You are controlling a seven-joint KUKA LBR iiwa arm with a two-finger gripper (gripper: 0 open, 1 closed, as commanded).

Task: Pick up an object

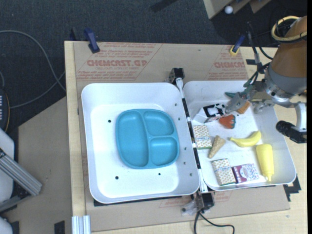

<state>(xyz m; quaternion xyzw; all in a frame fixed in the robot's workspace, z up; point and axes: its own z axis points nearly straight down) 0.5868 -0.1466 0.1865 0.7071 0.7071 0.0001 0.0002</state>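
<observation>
Could not tell, at the arm's tip [238, 103], whether apart or together: too blurred and crowded by grey metal and an orange scrap. Hung over the back half of the right bin [287, 172], just beside a red-orange item [227, 122] and a black-and-white card [213, 110], with nothing seen clamped. Found the pickable objects all in that bin: a banana [246, 140] near the middle, a yellow bottle [265, 160] just right of it, a tan cone-shaped piece [216, 146], a patterned box [202, 135] against the dividing wall, a second small box [223, 171] and a purple-and-white packet [245, 172] side by side along the front wall. Left little bare floor between them, save by the back wall. Held more open room in the left bin [92, 130], around a blue divided plate [146, 138] lying well clear of every wall. Showed printed board on the counter [122, 62] behind both bins. Lost the arm [292, 57] past the right edge, its upper part cut off.
</observation>
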